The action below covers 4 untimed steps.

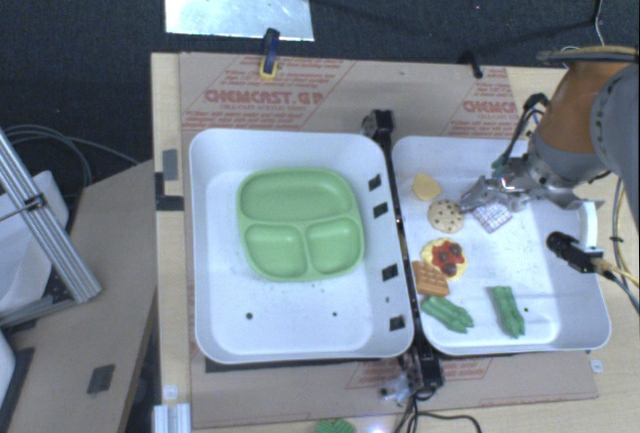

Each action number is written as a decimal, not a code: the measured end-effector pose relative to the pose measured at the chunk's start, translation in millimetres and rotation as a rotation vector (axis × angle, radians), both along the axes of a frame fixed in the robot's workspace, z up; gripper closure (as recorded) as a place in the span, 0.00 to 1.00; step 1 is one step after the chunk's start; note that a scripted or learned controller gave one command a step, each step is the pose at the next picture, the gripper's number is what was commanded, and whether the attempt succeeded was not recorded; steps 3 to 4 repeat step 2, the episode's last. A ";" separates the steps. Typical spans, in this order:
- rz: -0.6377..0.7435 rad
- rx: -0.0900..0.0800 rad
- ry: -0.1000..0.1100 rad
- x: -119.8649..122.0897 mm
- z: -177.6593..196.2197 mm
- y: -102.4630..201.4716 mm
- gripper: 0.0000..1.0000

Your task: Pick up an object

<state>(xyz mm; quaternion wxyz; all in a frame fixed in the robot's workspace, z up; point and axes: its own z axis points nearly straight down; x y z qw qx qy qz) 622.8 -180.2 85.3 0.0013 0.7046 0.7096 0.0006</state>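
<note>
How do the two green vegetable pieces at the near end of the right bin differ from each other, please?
The left green piece lies slanted beside the waffle, near the bin's inner wall; the right green piece stands more upright in the view, alone on bare floor. The left one looks wider and bumpier, the right one slimmer. Both are green toy foods in the right bin.

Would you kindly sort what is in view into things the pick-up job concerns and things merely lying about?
Job:
two-finger gripper
round speckled cookie
pale yellow chip
small pizza with red topping
orange waffle piece
two green pea pods
right white bin

Lying about:
green divided plate
left white bin
yellow clamp
</note>
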 end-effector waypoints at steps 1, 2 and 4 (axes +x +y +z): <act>-0.001 -0.001 -0.004 0.2 15.2 -1.0 1.00; 0.004 0.002 -0.004 5.4 94.3 92.2 1.00; 0.004 0.002 -0.004 5.4 94.3 92.2 1.00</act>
